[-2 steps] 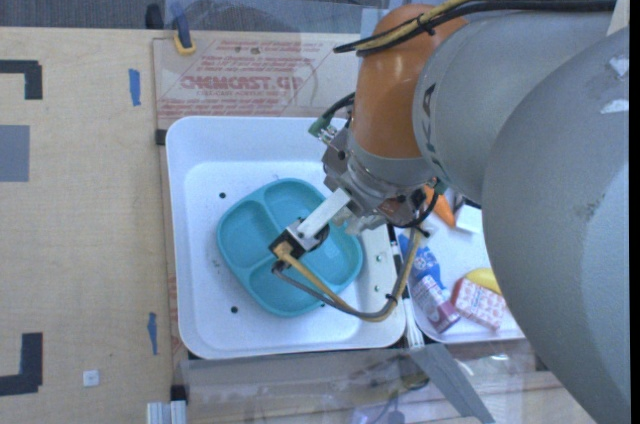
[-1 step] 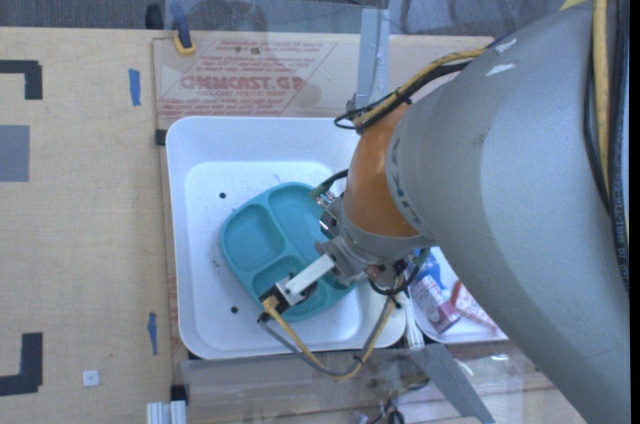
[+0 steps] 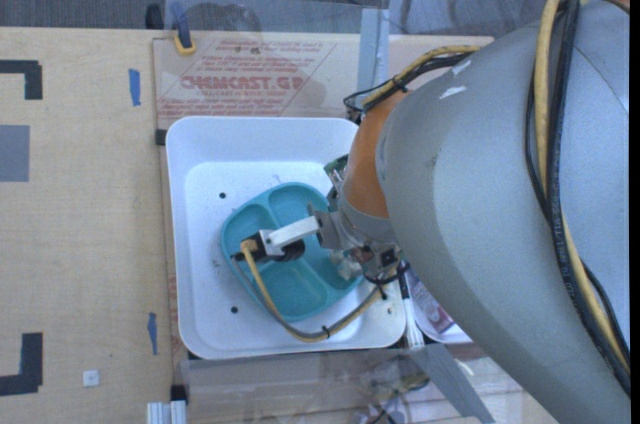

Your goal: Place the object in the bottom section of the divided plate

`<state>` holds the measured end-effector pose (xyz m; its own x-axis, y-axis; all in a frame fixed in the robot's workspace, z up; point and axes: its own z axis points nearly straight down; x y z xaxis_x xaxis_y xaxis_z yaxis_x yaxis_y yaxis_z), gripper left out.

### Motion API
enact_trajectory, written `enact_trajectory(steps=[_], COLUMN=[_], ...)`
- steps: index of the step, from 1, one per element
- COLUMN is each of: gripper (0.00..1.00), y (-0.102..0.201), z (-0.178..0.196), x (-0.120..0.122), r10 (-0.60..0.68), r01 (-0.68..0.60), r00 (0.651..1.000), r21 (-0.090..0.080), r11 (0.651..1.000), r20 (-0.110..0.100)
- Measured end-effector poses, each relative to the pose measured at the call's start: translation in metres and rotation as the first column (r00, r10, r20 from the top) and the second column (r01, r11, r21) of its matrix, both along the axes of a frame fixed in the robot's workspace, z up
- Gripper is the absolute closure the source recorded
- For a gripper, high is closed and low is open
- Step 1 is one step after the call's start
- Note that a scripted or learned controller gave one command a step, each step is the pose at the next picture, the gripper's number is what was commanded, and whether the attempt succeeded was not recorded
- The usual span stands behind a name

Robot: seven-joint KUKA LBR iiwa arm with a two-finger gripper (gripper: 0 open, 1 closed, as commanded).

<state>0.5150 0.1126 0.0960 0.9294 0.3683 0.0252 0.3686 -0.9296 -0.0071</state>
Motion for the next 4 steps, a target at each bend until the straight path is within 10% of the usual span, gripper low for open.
enact_trajectory(steps=[1, 2, 3, 4], gripper=[0.00, 0.00, 0.00, 1.00], y=[0.007, 0.011, 0.061, 0.060], z=[0.004, 0.073, 0.059, 0.068], x=[0.006, -0.036, -0.036, -0.035], r10=[0.007, 0.029, -0.179, -0.183], r01=[-0.007, -0.029, 0.179, 0.183], r00=[1.000, 0.999, 0.984, 0.983], r21=[0.011, -0.016, -0.016, -0.016], r11=[1.000, 0.999, 0.984, 0.983], r20=[0.019, -0.023, -0.021, -0.020])
